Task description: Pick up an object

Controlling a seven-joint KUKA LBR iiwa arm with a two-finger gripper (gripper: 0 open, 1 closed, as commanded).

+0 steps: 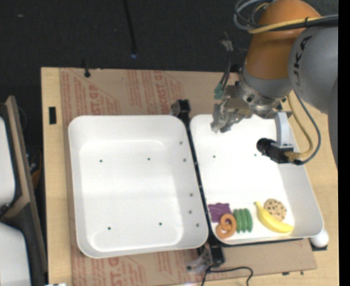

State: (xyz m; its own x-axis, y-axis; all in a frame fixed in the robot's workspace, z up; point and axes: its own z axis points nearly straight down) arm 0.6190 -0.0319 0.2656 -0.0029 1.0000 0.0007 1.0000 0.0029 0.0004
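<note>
Along the right bin's (294, 177) near rim, toys (249, 217).

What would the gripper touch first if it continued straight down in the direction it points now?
Probably the bare white floor of the right bin, near its far left corner. The gripper hangs there, while the toys, such as the banana, lie along the near edge, well off that line. Depth is hard to judge.

Red print on cardboard sheet (133, 94), unreadable.

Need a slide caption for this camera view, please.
KUKA arm's gripper hovers over the right bin's far edge; banana, cookie and other toy food lie along its near edge.
</note>
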